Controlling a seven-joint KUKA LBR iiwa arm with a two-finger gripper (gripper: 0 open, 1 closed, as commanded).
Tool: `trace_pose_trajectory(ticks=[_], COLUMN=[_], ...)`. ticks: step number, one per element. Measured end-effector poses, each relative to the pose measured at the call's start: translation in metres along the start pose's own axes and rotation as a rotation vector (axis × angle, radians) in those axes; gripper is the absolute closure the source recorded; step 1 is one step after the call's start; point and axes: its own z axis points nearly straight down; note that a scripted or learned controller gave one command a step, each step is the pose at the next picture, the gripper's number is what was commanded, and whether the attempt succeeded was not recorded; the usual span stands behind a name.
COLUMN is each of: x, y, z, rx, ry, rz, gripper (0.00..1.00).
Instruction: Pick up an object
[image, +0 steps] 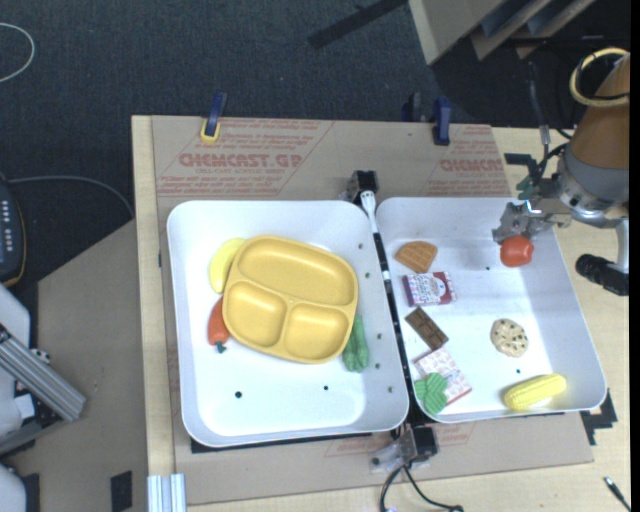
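My gripper (515, 237) hangs over the back right part of the right bin (560, 300), reaching in from the right under the grey wrist. A small red tomato-like ball (517, 252) sits right at its fingertips, and the fingers look shut on it. In the same bin lie a tan pastry (416, 256), a red and white packet (428, 289), a brown bar (425, 327), a chocolate-chip cookie (509, 337), a yellow corn cob (535, 391) and a green and pink packet (441, 383).
The left bin (200, 390) holds a yellow divided plate (290, 300). A yellow piece (224, 263), a red-orange piece (217, 326) and a green piece (356, 348) poke out from beside the plate. A black divider (385, 290) runs between the bins.
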Motion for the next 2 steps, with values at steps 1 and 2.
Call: trace_pose_trajectory(ticks=[1, 2], x=[0.0, 0.0], y=[-0.003, -0.002], z=[-0.064, -0.074], rx=[-0.001, 0.003], ry=[0.0, 0.001], rz=[0.0, 0.0], gripper=[1.0, 1.0])
